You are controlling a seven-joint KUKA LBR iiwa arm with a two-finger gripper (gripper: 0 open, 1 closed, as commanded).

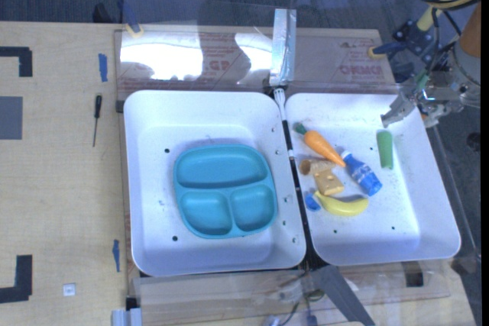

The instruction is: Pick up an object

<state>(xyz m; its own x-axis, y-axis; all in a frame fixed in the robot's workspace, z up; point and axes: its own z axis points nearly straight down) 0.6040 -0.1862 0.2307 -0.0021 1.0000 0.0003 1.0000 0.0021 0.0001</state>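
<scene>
the hand is hovering over the far right corner of the right bin; whether it is clenched or released cannot be told, and nothing is showing in its grasp. a green cylinder is lying just below it, near the bin's right wall. toward the bin's left side a carrot is lying at a slant, with a blue bottle beside it, a tan cracker piece between them, and a yellow banana lying just below the cracker. the left bin is holding a teal divided plate. both bins are sitting on the wooden surface.
</scene>
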